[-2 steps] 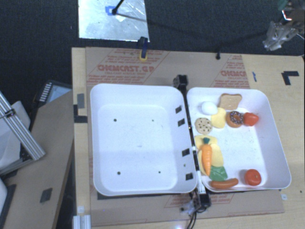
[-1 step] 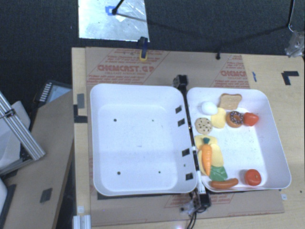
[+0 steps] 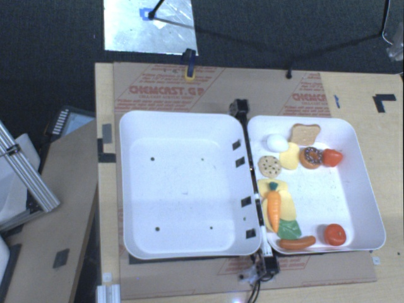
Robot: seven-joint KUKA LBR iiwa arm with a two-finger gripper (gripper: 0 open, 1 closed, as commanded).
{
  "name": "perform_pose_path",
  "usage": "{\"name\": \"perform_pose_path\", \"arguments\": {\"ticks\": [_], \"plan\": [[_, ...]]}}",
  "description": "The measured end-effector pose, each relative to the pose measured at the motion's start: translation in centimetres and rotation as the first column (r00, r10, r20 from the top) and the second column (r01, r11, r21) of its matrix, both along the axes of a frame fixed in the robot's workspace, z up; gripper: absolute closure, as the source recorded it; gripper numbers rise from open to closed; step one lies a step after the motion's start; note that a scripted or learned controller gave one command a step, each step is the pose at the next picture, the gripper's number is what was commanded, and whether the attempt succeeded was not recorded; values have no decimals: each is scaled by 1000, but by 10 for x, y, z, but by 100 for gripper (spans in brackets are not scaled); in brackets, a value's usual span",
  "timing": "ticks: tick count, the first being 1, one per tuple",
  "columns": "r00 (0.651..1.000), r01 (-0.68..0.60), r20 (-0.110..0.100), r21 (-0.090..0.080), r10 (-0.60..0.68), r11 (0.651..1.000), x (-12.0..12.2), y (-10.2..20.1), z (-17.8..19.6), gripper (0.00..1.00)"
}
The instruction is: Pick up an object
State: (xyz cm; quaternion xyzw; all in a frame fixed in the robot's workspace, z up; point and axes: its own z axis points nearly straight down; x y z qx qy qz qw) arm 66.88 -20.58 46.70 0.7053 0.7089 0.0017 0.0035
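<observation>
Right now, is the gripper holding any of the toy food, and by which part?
Nothing is held; carrot and tomato lie in the right bin.

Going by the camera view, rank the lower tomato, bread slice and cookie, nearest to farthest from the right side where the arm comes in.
1. Lower tomato, front right corner.
2. Bread slice, back, middle.
3. Cookie, leftmost of the three.

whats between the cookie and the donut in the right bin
In the camera view, a pale yellow piece lies between the cookie and the donut, touching or nearly touching both.
</observation>
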Motion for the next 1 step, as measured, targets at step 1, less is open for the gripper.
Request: {"name": "perform_pose_path", "arguments": {"ticks": [1], "plan": [[1000, 0, 0, 0, 0, 1000, 0, 0, 40, 100]]}}
